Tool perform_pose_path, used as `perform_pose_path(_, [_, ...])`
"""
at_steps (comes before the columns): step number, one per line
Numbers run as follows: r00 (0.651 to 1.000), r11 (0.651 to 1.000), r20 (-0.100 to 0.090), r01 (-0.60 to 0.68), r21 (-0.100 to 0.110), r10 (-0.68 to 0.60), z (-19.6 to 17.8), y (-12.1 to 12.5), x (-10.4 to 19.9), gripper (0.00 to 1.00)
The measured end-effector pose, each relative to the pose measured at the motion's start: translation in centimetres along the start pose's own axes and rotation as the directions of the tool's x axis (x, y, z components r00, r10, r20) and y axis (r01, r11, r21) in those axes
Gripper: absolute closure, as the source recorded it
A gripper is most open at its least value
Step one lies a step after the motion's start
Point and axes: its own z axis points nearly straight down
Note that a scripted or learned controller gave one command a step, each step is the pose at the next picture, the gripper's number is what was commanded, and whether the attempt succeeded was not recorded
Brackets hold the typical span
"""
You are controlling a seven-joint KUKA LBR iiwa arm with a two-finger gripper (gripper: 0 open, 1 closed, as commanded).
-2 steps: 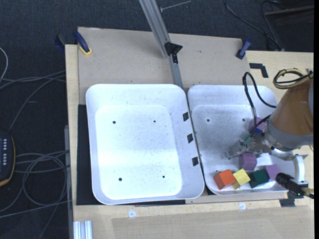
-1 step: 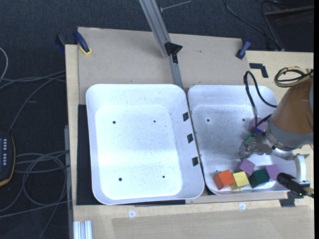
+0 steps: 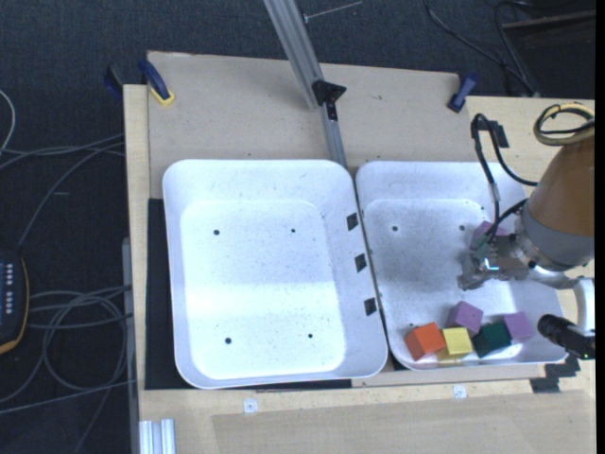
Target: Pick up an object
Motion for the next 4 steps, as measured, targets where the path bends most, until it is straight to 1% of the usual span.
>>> perform_pose_path(1, [1.0, 1.0, 0.001, 0.001, -0.003, -0.001, -6.2, 0.8, 0.3, 1.0])
perform_pose_path(2, [1.0, 1.0, 0.001, 0.0, -0.001, 0.0, -11.1, 1.0, 0.3, 1.0])
perform_pose_path(3, [1.0, 1.0, -0.003, 0.006, 0.003, -0.006, -11.4, 2.3, 6.1, 1.0])
perform_pose_path(4, [1.0, 1.0, -0.002, 0.005, 0.004, -0.005, -10.4, 4.8, 11.2, 1.0])
